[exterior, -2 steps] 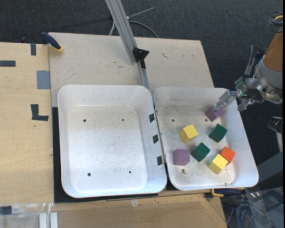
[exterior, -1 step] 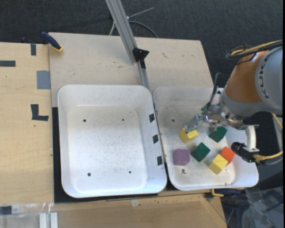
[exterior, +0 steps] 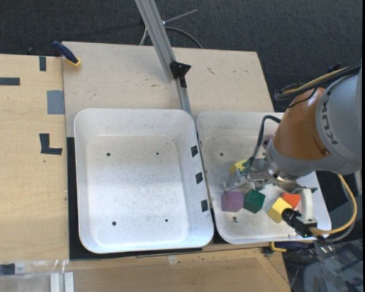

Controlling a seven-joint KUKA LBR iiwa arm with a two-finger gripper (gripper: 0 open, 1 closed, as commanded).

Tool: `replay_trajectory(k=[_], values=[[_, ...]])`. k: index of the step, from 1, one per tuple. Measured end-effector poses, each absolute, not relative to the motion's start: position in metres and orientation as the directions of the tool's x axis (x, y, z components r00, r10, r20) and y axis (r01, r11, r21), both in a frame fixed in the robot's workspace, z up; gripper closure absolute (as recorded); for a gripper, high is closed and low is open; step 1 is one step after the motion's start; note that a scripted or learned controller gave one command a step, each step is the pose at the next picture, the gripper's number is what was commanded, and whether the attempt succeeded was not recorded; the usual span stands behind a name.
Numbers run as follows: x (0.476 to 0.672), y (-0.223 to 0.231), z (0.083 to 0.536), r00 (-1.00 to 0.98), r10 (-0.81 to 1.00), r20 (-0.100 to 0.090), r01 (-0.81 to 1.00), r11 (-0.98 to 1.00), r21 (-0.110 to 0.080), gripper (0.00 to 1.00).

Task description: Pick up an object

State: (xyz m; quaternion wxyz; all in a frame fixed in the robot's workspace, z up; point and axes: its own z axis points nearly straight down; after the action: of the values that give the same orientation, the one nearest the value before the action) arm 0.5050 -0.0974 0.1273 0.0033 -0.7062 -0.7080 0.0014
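Observation:
The right bin (exterior: 216, 135) holds several small blocks near its front: a purple cube (exterior: 232, 201), a green cube (exterior: 254, 201), a yellow block (exterior: 279, 210), an orange block (exterior: 291, 199) and a yellow piece (exterior: 241, 165) further back. My gripper (exterior: 256, 179) reaches down from the grey and orange arm (exterior: 304, 132) and hangs just above the green cube, between the yellow piece and the purple cube. Nothing is seen between its fingers.
The left bin (exterior: 137, 178) sits beside the right one, sharing a raised rim in the middle. A slanted metal pole (exterior: 161, 35) crosses the bench behind the bins. A blue and yellow tool (exterior: 67, 52) lies at the far left of the bench.

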Motion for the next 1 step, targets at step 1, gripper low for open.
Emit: replay_trajectory(k=[1], values=[[0.5731,-0.1044,0.1365,-0.003,1.000,-0.001,1.000,0.003,0.004,0.00]])
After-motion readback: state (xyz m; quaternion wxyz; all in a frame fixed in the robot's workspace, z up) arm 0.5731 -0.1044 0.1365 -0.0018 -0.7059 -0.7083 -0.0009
